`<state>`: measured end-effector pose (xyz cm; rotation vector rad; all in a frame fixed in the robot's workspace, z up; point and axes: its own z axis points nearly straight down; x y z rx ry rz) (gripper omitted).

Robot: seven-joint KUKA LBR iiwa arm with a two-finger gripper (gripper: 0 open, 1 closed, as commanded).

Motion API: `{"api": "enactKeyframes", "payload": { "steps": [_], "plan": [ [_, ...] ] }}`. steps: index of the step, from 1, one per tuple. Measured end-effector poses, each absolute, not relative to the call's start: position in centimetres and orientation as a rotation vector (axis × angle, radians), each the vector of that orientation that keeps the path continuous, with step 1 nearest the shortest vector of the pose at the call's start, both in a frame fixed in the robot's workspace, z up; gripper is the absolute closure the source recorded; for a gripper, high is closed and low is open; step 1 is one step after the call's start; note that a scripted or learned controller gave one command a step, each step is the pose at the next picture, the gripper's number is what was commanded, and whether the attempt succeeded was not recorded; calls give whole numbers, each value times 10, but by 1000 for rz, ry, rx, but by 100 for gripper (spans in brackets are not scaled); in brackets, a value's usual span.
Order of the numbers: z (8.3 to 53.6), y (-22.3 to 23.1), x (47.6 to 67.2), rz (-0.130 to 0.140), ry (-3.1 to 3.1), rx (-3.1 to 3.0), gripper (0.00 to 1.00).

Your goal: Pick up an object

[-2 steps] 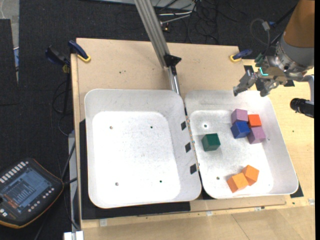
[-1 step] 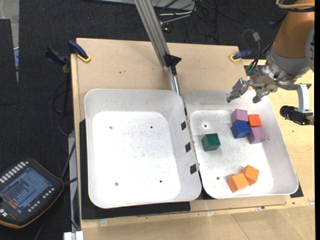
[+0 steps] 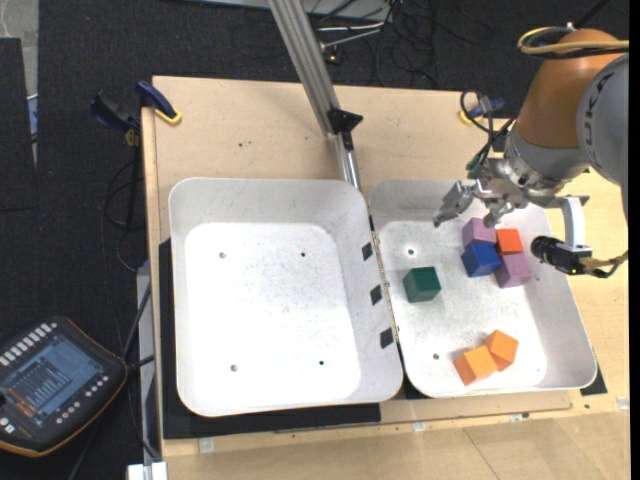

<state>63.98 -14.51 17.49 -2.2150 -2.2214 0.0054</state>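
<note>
Dark floor with loose cables surrounds the pale wooden surface [image 3: 250,128], which carries two shallow white plastic bins side by side. The left bin [image 3: 270,293] has only small dark specks on its bottom. The right bin [image 3: 560,343] holds all the blocks. A slanted grey metal pole [image 3: 305,53] crosses the top of the view and ends at the seam between the bins, at 12 o'clock from it. A handheld control pendant with a screen [image 3: 50,383] lies at 8 o'clock, partly cut off by the edge.

The grey arm with its orange band [image 3: 565,93] enters at 2 o'clock. Its hand [image 3: 480,196] hovers over the far part of the right bin, just at 12 o'clock from a tight cluster: a pink-purple cube [image 3: 478,234], a blue cube [image 3: 481,258], a small orange cube [image 3: 509,240] and a lilac cube [image 3: 514,269], all touching or nearly so. A dark green cube [image 3: 422,284] stands apart at 9 o'clock from the cluster. Two orange wooden cubes [image 3: 487,357] lie together near the front rim at 6 o'clock.

No block is between the fingers. They are small and dark against the bin, so I cannot tell if they are apart or together.
</note>
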Motion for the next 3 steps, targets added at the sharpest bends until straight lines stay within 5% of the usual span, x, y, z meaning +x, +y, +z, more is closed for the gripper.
{"api": "enactKeyframes", "payload": {
  "steps": [1,2,3],
  "plan": [
    [121,-143,649,4,-2223,-2215,0],
    [135,-143,651,-2,-2227,-2221,100],
    [190,-135,646,-6,-2229,-2222,100]
  ]
}}
